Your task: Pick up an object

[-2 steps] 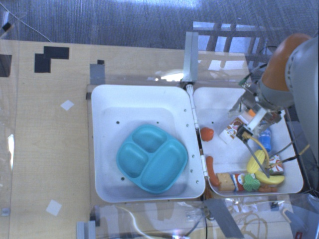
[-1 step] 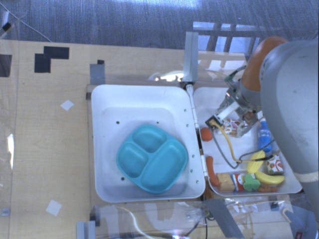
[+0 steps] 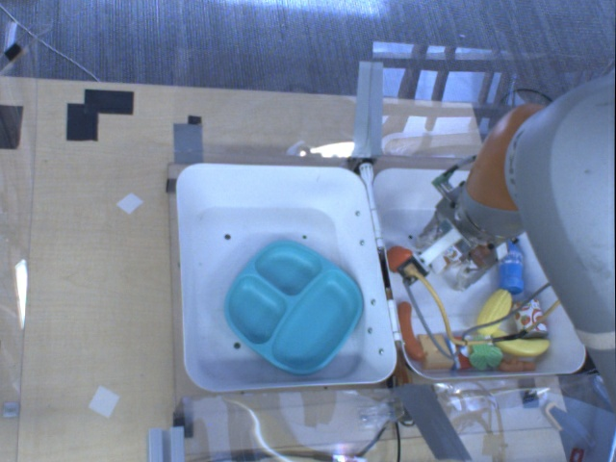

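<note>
My gripper (image 3: 469, 258) hangs low over the middle of the right bin (image 3: 404, 195), under the grey arm and its orange band. Loose objects lie around it. A small blue bottle (image 3: 512, 269) is just to its right, and a yellow banana (image 3: 494, 310) sits a little nearer the front. A red-orange piece (image 3: 396, 255) rests by the bin's left wall. A red sausage-shaped thing (image 3: 405, 327) lies at the front left. A green item (image 3: 486, 355) and a second yellow piece (image 3: 526, 347) sit along the front wall. The arm hides the bin's right part.
The left bin (image 3: 207, 210) holds a light blue divided plate (image 3: 294, 305), set toward its front right. A metal divider post (image 3: 370, 104) stands at the back between the two bins. The wooden bench (image 3: 87, 287) stretches to the left.
</note>
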